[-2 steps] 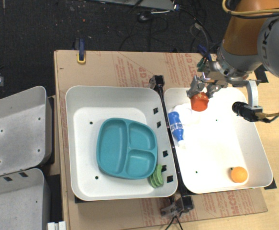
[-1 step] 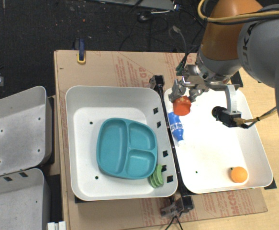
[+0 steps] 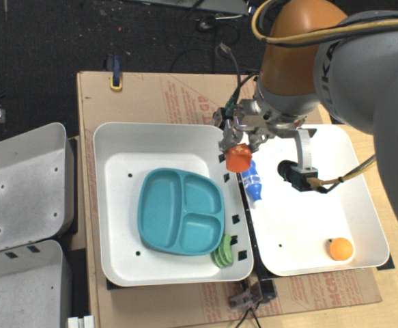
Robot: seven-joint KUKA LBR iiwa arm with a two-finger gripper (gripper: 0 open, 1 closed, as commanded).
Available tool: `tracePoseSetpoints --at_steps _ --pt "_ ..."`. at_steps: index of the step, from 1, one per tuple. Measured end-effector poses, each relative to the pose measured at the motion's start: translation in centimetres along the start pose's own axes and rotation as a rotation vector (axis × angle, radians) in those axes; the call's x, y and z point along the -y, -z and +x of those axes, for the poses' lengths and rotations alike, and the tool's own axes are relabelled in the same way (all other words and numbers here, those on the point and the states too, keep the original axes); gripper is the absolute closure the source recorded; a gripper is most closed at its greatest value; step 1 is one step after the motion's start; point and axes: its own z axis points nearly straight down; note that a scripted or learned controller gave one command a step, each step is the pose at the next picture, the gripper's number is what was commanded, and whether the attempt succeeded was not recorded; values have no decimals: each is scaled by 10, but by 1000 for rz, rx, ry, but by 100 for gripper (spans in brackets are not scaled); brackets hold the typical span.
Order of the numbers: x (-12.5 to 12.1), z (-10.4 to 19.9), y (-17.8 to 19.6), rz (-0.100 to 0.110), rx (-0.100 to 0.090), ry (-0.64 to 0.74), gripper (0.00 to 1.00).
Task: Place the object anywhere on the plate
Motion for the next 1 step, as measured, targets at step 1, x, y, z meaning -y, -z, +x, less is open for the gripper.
tracePoseSetpoints --at_steps 1 --pt "9 47 -2 0 0 0 100"
